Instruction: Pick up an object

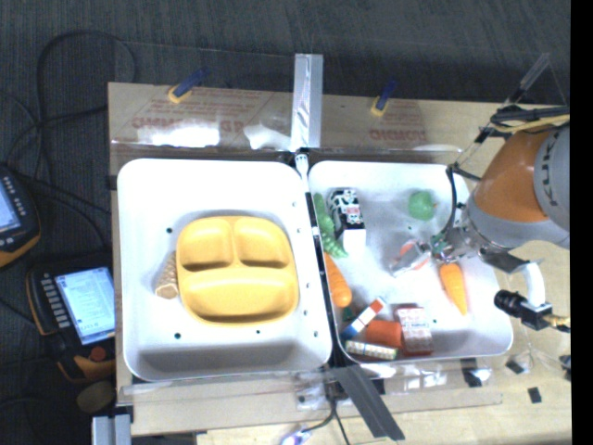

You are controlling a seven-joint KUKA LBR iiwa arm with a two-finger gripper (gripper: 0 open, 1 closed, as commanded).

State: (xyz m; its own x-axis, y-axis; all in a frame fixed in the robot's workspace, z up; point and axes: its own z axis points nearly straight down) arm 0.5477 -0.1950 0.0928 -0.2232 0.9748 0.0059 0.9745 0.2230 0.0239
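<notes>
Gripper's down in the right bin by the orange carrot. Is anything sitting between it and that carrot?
Nothing visible does. The gripper is low in the right bin, and the carrot lies just below it in the camera view, with bare bin floor around it. The green ball sits off to the other side.

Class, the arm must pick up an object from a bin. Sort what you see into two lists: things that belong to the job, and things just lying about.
Belongs to the job:
gripper
carrot
green ball
right bin

Just lying about:
yellow tray
left bin
handheld screen
blue clip
</notes>
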